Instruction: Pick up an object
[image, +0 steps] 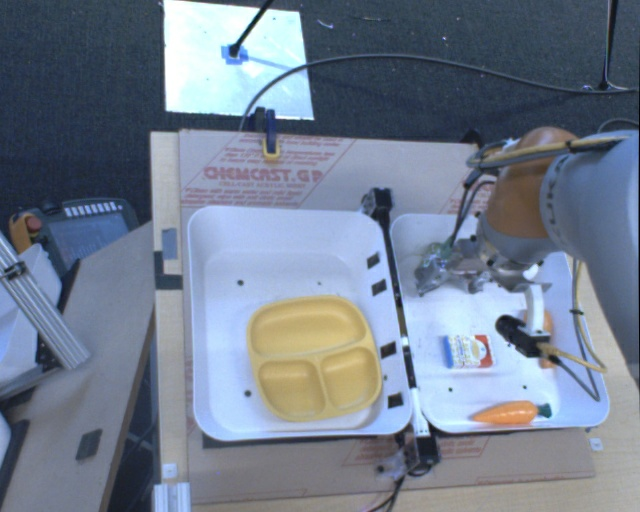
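though i cannot tell how far the gripper (432, 268) is spread, a small blue-white-red packet (467, 351) lies flat near it, apart.

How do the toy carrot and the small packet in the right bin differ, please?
The carrot is orange, long and tapered; the packet is blue, white and red, squarish. The carrot lies by the near wall; the packet nearer the middle. Both rest flat in the right bin.
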